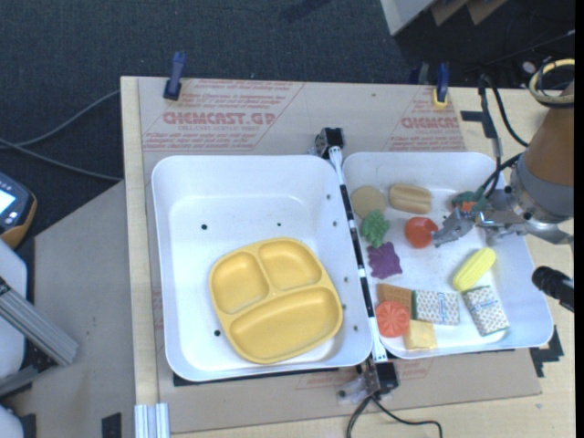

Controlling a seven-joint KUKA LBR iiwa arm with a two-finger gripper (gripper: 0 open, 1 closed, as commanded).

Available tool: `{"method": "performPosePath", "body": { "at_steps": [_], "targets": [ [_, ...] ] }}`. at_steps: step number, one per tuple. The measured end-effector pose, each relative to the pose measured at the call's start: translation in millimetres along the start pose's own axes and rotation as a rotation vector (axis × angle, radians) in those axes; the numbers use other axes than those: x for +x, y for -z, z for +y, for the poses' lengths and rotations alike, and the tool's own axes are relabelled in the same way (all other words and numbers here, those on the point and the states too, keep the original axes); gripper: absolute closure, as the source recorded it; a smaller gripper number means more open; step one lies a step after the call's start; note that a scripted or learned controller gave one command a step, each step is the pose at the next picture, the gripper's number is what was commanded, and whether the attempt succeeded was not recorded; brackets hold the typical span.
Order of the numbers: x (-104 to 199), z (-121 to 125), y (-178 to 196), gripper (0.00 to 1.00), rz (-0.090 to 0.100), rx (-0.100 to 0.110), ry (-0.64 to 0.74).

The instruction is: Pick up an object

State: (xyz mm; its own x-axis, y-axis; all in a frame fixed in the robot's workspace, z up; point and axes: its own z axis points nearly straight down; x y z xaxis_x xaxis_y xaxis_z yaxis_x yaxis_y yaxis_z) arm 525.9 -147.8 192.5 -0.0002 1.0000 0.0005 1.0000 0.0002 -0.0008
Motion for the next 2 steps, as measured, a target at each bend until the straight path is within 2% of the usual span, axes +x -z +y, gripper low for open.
{"method": "performPosePath", "body": {
  "at_steps": [1,2],
  "targets": [
    [44.1,57.8,-112.2,0.0,0.001,0.0,0.005],
    [41.0,57.9,-97.6,1.0,-0.001,-0.003,0.0]
  ]
}}
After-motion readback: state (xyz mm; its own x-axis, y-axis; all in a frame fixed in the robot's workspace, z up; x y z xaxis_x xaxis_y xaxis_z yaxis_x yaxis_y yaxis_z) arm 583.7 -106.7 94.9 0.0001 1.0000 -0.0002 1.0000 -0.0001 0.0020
